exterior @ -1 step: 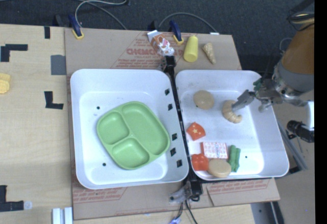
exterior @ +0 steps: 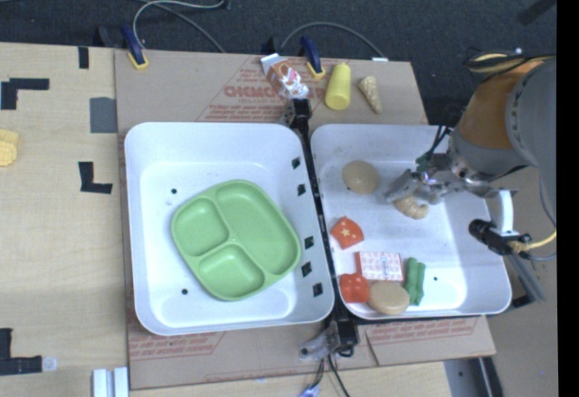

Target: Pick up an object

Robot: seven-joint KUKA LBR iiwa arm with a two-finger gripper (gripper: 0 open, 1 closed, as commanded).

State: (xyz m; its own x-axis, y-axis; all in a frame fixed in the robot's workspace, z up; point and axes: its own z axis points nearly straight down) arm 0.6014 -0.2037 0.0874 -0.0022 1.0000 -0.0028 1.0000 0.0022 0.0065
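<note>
I take the tan lump (exterior: 414,206) in the right bin (exterior: 470,291) as my target: it lies in the upper middle of that bin, right under the gripper (exterior: 409,192). The arm (exterior: 507,128) comes in from the right and the gripper sits low over the lump, touching it or just above. The view is too blurred there for me to tell how the pincer stands, so I claim no hold.

By my reading I am at the grasp step, with the lift not yet done. The next move calls for the pincer to close squarely on the lump, then a straight rise clear of the bin wall. The lump looks small and rounded, so it may slip out.

Just left of it lies a round beige piece (exterior: 360,176). Lower down are a red piece (exterior: 347,232), a patterned card (exterior: 381,266), a green piece (exterior: 415,280) and a beige disc (exterior: 389,298) beside a second red piece (exterior: 354,288). The left bin (exterior: 149,151) holds a green tray (exterior: 235,240).

Red print on the cardboard (exterior: 190,92) above the bins is too faint for me to read surely.
</note>
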